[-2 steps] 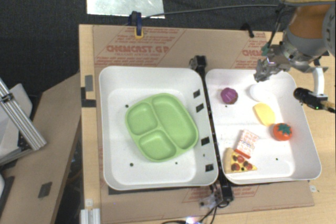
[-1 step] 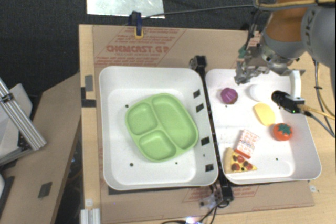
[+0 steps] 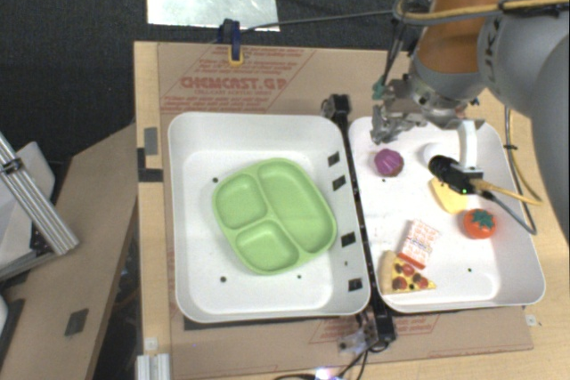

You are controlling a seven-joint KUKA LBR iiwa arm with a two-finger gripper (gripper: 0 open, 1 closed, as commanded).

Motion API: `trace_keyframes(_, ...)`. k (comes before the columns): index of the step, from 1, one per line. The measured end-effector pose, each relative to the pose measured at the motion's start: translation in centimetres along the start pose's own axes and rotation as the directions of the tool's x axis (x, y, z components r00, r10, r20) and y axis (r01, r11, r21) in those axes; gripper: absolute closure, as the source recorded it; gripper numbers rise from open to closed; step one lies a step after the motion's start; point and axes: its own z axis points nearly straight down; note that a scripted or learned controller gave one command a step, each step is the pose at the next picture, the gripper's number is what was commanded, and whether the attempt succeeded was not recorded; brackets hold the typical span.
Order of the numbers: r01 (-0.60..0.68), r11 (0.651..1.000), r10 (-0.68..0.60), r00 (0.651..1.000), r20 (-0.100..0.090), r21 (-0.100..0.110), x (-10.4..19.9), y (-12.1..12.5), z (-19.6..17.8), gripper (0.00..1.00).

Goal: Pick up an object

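- A green tray (image 3: 272, 214) with three parts lies in the left bin (image 3: 191, 280).
- In the right bin (image 3: 499, 280), a purple ball (image 3: 388, 162) sits just under the gripper (image 3: 385, 131), not held.
- Nearer the front lie a pizza slice (image 3: 407, 274) and a small box (image 3: 419, 244).
- Farther right are a yellow piece (image 3: 450, 194) and an orange fruit (image 3: 478, 223).
- Whether the jaws are apart or closed cannot be told.

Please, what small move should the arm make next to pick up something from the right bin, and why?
Probably a short descent toward the purple object. The gripper hangs just above and behind it in the right bin, with nothing seen between its fingers. That object lies apart from the yellow piece and the orange fruit, so it looks the nearest and least crowded target.
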Motion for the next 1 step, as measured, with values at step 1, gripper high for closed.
trace_keyframes(1, 0.000, 1.000, 0.000, 1.000, -0.001, 0.001, 5.19, -1.05, 0.92, 1.00)
